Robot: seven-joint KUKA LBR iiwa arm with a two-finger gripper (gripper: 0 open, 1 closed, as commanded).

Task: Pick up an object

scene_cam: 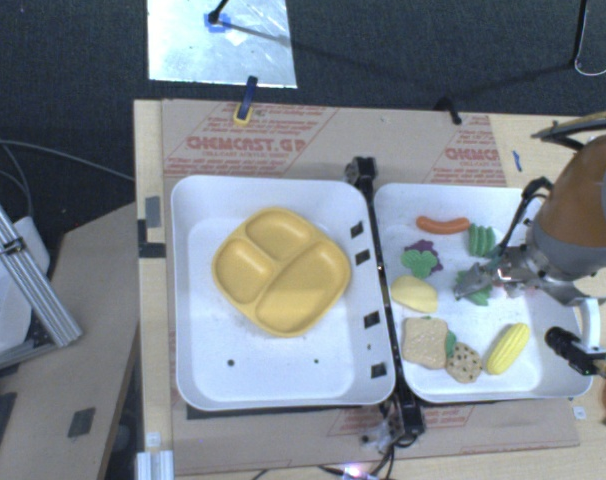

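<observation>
While the arm [583,218] reaches in from the right, the gripper [475,284] is positioned low over the middle of the right bin [523,200]. Whether anything is pinched cannot be told from this view. Toy foods are spread around it: an orange sausage [443,224], a green pepper [481,239], a broccoli piece [419,261], a pale yellow wedge [414,293], a cracker [425,341], a cookie [464,362] and a corn cob [509,348]. A yellow divided plate [281,271] is seated in the left bin [198,368].
</observation>
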